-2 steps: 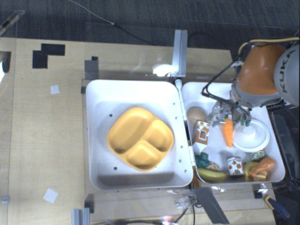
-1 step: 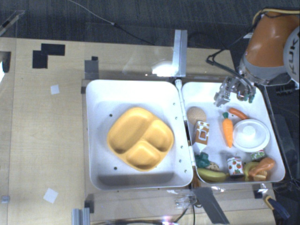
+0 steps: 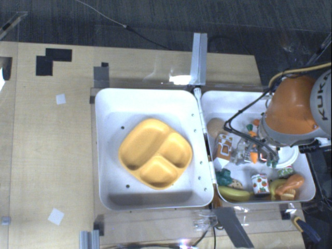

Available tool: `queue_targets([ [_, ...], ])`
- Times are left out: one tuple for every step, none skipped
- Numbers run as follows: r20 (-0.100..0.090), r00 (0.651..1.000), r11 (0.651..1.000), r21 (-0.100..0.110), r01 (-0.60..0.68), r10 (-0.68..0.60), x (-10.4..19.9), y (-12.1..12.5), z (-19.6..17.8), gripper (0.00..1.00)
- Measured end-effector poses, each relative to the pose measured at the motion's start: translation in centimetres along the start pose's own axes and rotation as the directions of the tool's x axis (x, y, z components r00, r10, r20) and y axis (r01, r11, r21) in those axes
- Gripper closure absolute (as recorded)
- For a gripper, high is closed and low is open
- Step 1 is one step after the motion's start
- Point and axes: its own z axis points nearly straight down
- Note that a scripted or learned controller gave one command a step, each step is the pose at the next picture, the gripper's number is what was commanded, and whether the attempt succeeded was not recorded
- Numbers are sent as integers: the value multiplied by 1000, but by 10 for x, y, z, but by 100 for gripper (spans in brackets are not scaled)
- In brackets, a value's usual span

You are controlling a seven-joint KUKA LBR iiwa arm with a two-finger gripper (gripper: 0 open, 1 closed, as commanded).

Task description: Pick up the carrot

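- my gripper (image 3: pixel 252 154) is down in the right bin (image 3: pixel 309 191), sitting over the clutter near its middle. can't tell from this angle what state it's in or whether it's got anything
- carrot (image 3: pixel 254 156): I think it's the small orange bit right under the gripper, mostly hidden by it. not 100% sure tbh, there's other orange stuff around
- handling guess: toy carrot, so prob light, stiff plastic, smooth and a bit slippery, tapered. I'd take it across the thicker part of the body, not the thin tip, or it'll squirt out
- right bin is packed: banana (image 3: pixel 234 193) along the front wall, small printed can (image 3: pixel 259 183) just beside it, orange-red item (image 3: pixel 288 186) in the front right corner, patterned box (image 3: pixel 224 146) near the divider, dark green thing (image 3: pixel 224 177) below that
- all that is close to the carrot, so easy to nudge a neighbour
- left bin (image 3: pixel 111 108) holds a yellow divided plate (image 3: pixel 154 153), 3 compartments, nothing on it
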Motion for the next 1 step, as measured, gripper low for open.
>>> queue_targets([
  [7, 934, 934, 2, 358, -358, 15, 11, -87, 100],
])
